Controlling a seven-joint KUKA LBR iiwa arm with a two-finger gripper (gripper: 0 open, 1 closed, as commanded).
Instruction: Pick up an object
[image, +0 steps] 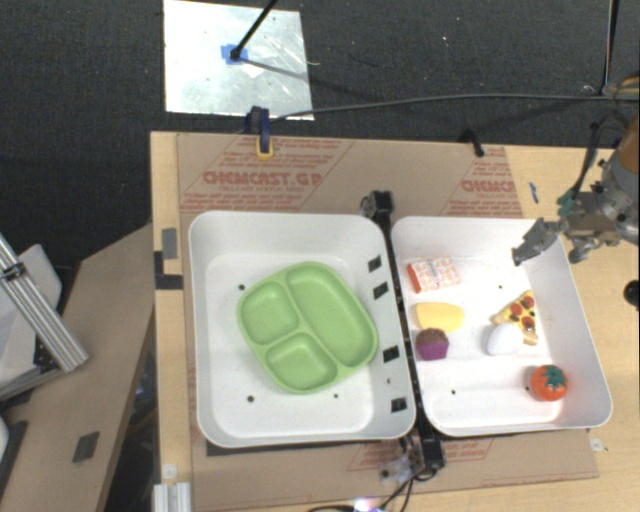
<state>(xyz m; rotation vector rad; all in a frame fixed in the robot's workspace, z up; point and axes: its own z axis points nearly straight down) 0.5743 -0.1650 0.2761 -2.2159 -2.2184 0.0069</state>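
Lab: bench (300, 165); twin bins (215, 300)

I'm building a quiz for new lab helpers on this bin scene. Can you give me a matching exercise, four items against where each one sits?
Things:
1. green three-compartment plastic plate
2. orange toy tomato with green top
3. purple toy fruit
4. red-and-white striped packet

Places:
A. right bin, near corner on the arm's side
B. right bin, far end by the divider
C. left bin, middle
D. right bin, just below the yellow piece

Pairs: 1-C, 2-A, 3-D, 4-B
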